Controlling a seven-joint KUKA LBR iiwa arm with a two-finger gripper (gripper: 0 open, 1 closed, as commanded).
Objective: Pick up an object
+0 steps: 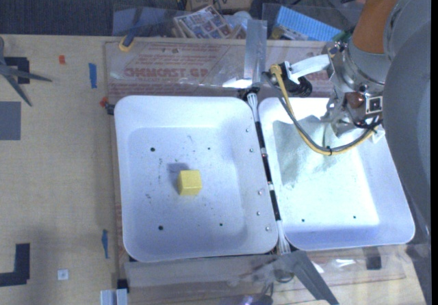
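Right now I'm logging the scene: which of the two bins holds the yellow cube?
The left bin: the cube sits near its middle. The right bin is the one the arm hangs over.

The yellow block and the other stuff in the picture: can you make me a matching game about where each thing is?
Things:
1. yellow block
2. yellow cable
3. blue tape strip

Places:
A. on the wooden bench, left of the bins
B. in the left bin
C. looping over the right bin

Pairs: 1-B, 2-C, 3-A
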